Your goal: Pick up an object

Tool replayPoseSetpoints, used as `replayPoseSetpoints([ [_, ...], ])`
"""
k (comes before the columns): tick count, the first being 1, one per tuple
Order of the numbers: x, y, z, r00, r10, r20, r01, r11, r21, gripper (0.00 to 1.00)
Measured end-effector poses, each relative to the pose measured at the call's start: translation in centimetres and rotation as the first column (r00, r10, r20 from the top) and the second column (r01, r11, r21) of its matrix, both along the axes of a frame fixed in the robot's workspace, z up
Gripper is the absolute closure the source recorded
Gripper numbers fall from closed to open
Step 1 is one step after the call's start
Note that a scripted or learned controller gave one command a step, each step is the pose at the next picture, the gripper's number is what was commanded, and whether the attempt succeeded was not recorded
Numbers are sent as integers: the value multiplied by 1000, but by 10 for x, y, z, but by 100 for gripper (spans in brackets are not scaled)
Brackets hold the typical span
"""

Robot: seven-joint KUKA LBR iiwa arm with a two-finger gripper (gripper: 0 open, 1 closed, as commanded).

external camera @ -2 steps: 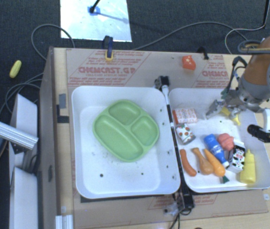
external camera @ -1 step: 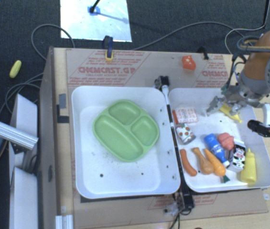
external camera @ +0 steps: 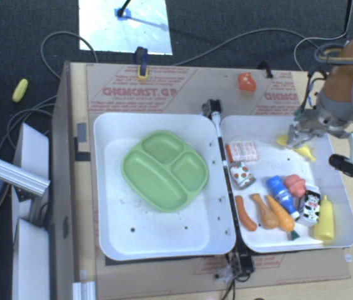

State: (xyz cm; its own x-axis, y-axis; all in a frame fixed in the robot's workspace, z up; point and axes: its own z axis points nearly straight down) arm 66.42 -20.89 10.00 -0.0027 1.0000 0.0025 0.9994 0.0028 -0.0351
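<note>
1. The pincer (external camera: 299, 137) hangs over the far right corner of the right bin (external camera: 345, 195), right at a small yellow piece (external camera: 305, 150) lying on the bin floor; whether its fingers are spread or closed cannot be told from this angle.
2. The grey arm (external camera: 345, 95) with its orange band comes in from the right edge.
3. Toward the near side of the right bin lie a blue bottle (external camera: 281, 194), a pink lump (external camera: 295, 184), an orange carrot (external camera: 280, 214), a red-orange sausage shape (external camera: 245, 212), a yellow bottle (external camera: 324, 218) and a black-and-white carton (external camera: 312, 205), all crowded together.
4. A red-printed packet (external camera: 242, 150) and a spotted item (external camera: 242, 175) sit near the divider.
5. The left bin (external camera: 117, 230) holds a green compartment plate (external camera: 165, 169).
6. An orange block (external camera: 246, 82) rests on the tabletop (external camera: 164, 89) beyond the bins.
</note>
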Motion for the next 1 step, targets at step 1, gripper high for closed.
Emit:
replayPoseSetpoints([
  [1, 2, 1, 1, 1000, 2, 8, -2, 1000, -1, 0],
])
